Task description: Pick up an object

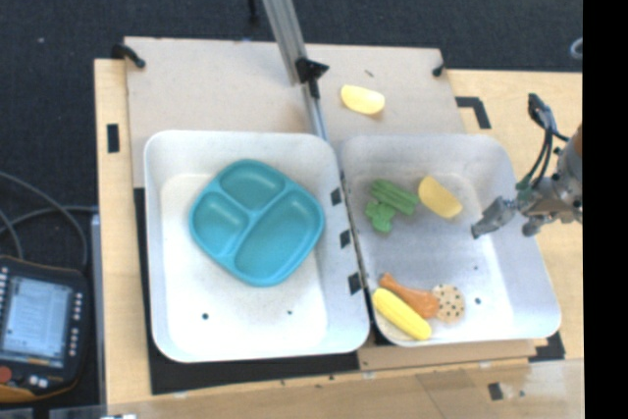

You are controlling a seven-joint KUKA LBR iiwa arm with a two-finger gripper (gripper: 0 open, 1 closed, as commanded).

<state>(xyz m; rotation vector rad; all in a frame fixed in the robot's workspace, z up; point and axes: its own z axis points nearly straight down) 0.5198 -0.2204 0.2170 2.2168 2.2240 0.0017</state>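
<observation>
Just the one camera here, fixed up high over the bench [113, 240] and looking down at a bit of a slant rather than dead straight. It's far enough back to fit both white bins whole, the left bin [167, 309] and the right bin [510, 299] side by side, plus dark floor along the top and left. A metal post [280, 5] runs up from the middle to the top edge. The arm's gripper [510, 216] pokes in at the right.

Teal plate [257, 222], poss. speckled cookie [449, 302]
</observation>
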